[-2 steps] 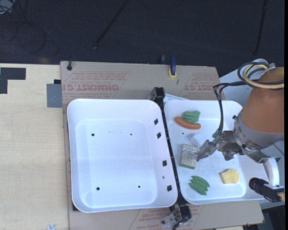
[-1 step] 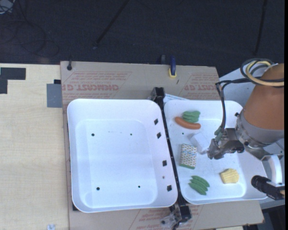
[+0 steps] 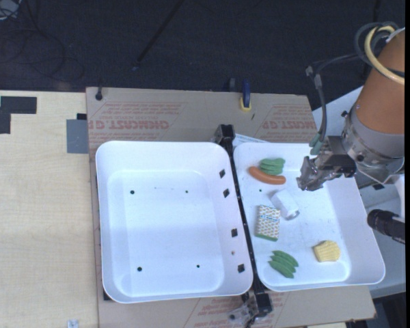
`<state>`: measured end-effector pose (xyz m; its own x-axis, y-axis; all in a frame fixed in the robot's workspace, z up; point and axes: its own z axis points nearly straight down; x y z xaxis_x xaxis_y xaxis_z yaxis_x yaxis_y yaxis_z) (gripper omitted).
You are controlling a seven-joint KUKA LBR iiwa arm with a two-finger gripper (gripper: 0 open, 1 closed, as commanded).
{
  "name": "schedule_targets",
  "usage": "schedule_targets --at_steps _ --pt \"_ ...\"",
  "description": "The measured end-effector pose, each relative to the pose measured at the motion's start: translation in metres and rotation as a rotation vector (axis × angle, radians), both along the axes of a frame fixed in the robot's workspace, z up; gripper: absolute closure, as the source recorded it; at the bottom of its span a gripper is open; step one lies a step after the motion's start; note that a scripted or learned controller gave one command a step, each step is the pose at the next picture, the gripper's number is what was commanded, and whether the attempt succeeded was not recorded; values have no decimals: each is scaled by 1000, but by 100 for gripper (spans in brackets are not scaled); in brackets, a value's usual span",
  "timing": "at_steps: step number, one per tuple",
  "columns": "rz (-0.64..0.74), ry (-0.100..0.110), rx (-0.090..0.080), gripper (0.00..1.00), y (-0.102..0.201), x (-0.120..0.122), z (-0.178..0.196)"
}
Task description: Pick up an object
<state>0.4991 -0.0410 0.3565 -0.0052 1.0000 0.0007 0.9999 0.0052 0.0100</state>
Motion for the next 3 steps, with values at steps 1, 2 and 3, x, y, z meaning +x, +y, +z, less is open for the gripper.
schedule_targets --at_steps 1,2,3 --pt "0 16 1 100 51 -24 -23" --pt "-3 18 -1 100 48 -24 -13" --pt "-2 21 -1 100 47 -23 -4"
